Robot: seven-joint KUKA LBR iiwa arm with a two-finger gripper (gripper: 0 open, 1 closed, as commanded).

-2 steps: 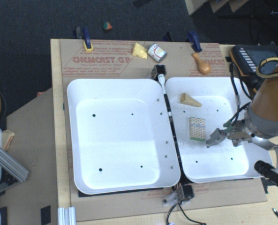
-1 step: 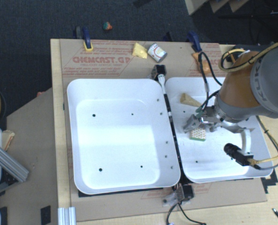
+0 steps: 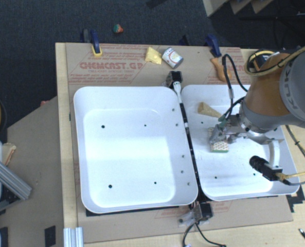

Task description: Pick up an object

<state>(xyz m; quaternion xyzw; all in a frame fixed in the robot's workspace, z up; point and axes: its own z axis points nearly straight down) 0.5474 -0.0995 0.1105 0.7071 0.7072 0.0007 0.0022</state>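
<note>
Small patterned block (image 3: pixel 219 146), pale with a dotted face, lies in the right bin (image 3: pixel 234 187), toward its left-centre, directly beneath and touching the tip of the gripper (image 3: pixel 218 136). The arm (image 3: pixel 275 99) enters from the right, its orange band above the wrist, and bends down over the bin so that the gripper points toward the bin floor; whether its tips are spread or pressed together cannot be told, since they merge with the block. A tan wedge-shaped piece (image 3: pixel 208 109) lies in the same bin, just beyond the gripper toward the far wall. The left bin (image 3: pixel 90 102) adjoins it. On the brown board (image 3: pixel 111 66) behind the bins rest a yellow piece (image 3: pixel 153 56) and a small white box (image 3: pixel 172 57), side by side.
</note>
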